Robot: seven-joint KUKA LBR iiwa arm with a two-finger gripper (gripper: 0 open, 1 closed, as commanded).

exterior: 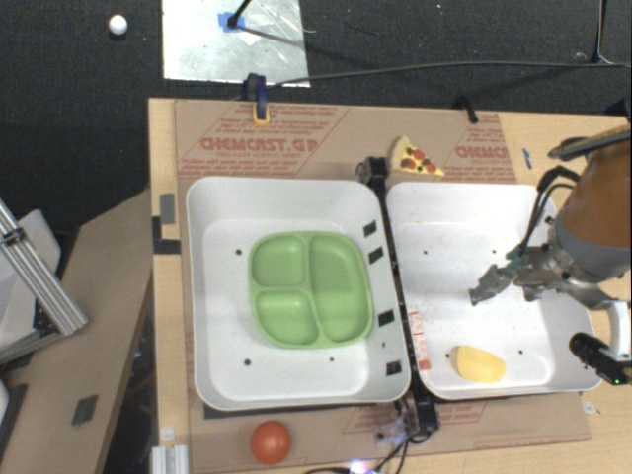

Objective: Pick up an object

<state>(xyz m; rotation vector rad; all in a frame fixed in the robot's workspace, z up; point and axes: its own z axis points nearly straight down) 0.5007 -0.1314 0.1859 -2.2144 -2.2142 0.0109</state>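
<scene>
We can't tell the tool's (491, 286) grip state; the yellow object (479, 364) lies just below it, so a straight descent risks missing.

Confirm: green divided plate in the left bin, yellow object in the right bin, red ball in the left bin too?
Not quite. The camera view shows the red ball outside the bins, on the bench in front of the left bin. The green divided plate and yellow object are as stated.

Right bin (444, 215) floor lies open around the yellow object (479, 364) near its front wall.
</scene>
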